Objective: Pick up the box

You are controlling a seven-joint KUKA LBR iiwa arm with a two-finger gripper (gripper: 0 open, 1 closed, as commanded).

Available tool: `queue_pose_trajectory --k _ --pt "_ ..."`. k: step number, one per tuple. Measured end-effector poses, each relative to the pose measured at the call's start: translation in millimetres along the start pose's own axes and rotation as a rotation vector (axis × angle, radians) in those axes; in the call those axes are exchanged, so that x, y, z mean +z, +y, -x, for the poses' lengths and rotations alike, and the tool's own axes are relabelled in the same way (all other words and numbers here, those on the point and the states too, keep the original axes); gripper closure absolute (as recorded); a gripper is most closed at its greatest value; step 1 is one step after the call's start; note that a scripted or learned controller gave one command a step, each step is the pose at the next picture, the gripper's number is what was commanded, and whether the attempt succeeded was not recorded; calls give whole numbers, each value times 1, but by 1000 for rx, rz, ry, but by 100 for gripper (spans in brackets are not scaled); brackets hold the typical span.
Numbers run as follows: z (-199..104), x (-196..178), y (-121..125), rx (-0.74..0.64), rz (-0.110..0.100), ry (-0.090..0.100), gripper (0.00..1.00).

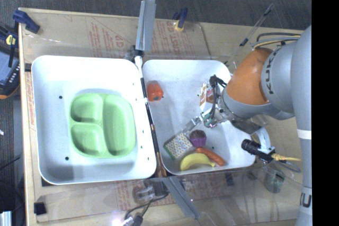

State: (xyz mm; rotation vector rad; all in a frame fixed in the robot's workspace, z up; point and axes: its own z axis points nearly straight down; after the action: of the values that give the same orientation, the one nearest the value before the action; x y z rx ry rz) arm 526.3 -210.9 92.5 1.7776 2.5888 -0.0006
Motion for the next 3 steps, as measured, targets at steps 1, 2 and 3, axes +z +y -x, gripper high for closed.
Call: queue_pose_trajectory --k 1,2,3 --pt "-92 1 -10 47 -3 4 0" --pt "-48 -46 1 158 -4 2 0" --pt "-83 -4 -17 132 7 -3 0"
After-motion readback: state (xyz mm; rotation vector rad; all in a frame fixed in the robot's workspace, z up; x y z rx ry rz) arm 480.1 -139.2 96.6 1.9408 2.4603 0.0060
